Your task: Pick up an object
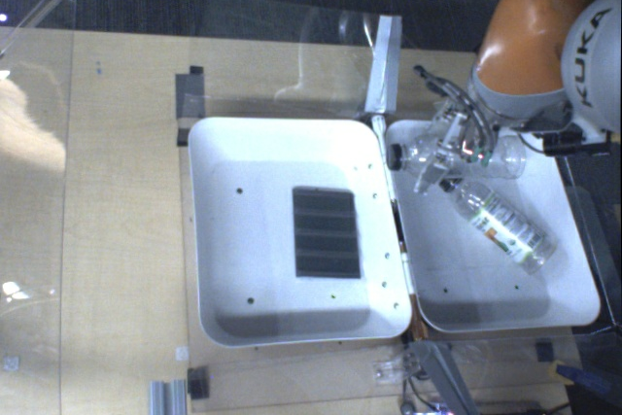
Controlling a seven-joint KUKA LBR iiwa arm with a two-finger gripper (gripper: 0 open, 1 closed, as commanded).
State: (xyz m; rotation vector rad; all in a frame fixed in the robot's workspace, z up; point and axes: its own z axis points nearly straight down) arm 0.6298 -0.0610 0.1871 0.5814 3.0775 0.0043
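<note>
A dark ribbed rectangular pad (326, 231) lies flat in the middle of the left bin (224, 209). In the right bin (573, 287) a clear plastic bottle with a green and white label (502, 228) lies on a slant. A second clear bottle (507, 157) lies across that bin's far end. My gripper (443, 154) hangs low over the far left corner of the right bin, right at the second bottle's left end. The bottle's clear plastic blends with the gripper there, so contact is not clear.
The grey arm with its orange band (530, 29) reaches in from the upper right above the right bin. A clear plastic panel (384, 63) stands behind the bins. The raised rims of both bins meet at the middle (398, 238).
</note>
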